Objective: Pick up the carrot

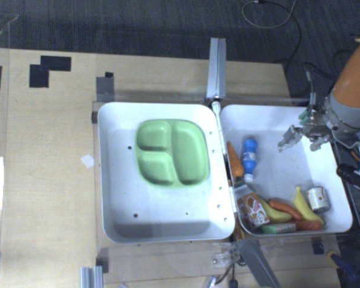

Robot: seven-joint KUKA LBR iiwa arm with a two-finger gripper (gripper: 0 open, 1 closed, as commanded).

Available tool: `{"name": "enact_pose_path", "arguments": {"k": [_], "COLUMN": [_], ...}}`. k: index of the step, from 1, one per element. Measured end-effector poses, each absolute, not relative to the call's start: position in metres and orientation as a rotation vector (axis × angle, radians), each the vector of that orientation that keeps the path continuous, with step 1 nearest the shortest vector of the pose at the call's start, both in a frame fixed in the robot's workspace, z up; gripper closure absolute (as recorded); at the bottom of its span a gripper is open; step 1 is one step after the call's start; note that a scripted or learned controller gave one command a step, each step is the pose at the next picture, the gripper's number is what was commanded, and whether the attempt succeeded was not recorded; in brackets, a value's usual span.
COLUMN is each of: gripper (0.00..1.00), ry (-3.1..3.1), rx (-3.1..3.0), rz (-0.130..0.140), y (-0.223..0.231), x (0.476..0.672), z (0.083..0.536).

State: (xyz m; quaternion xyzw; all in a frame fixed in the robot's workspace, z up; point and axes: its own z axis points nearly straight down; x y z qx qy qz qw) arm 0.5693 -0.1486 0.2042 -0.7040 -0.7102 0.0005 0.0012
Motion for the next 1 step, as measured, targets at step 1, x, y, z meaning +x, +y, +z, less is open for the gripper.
{"name": "enact_pose_path", "arguments": {"k": [1], "gripper": [0.00], "ry": [-1.774], "rx": [-2.587], "rz": [0.005], "y": [-0.1292], "x": [0.5922], "z": [0.1480]}}
